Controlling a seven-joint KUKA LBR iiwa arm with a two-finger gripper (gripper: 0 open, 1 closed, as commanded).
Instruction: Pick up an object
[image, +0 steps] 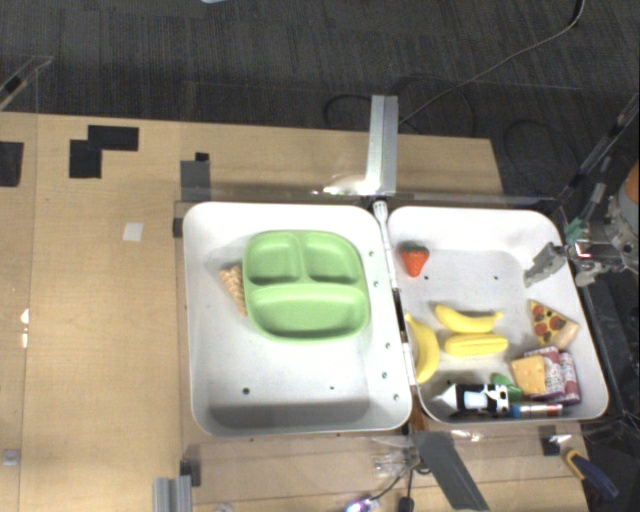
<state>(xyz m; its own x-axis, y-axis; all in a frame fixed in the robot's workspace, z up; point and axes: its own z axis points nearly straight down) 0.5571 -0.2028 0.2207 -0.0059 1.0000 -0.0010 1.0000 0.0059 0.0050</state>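
The right bin (480, 225) holds a red strawberry-like toy (415, 261) near its back left. Yellow bananas (468, 320) lie in its middle, with another banana (425, 349) by the left wall. A pizza slice (551, 324), a cheese wedge (530, 375), a purple packet (560, 377), a small dark bottle (482, 398) and a marker (535, 408) crowd the front right corner. My gripper (548, 264) hangs over the bin's right side, just behind the pizza slice, with nothing seen in it.
The left bin (220, 390) carries a green divided plate (303, 284) with a tan waffle-like piece (232, 288) poking out under its left edge. A metal post (383, 145) stands behind the divider between the bins. Cables trail at the back right.
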